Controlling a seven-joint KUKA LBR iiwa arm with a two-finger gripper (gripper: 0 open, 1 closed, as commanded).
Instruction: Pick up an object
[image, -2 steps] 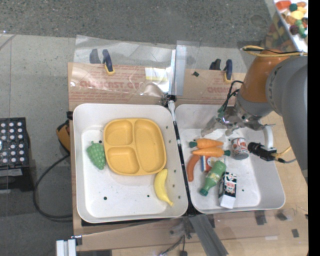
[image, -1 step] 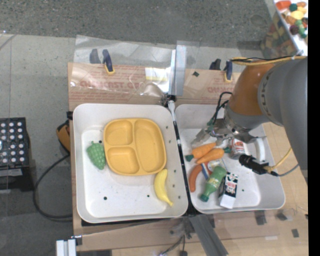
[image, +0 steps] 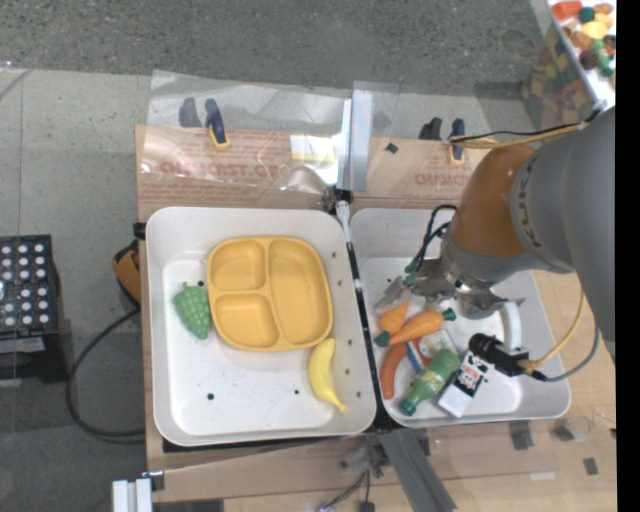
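Observation:
My gripper (image: 408, 289) hangs low in the right bin (image: 540, 402), near its left wall. It is just above a cluster of toy food. An orange carrot (image: 418, 326) and a shorter orange piece (image: 393, 316) lie right below it. A longer orange-red piece (image: 389, 371) lies further toward the front. A green bottle (image: 430, 378) rests tilted beside a white card box (image: 463, 388). Nothing shows between the gripper's jaws. The wrist hides the bin's middle.
The left bin (image: 170, 400) holds a yellow divided plate (image: 270, 292), a green grape bunch (image: 194, 308) at its left and a banana (image: 324, 374) at the front right. A white curved piece (image: 513, 325) lies at the right of the right bin. Clamps and plastic sheeting line the back edge.

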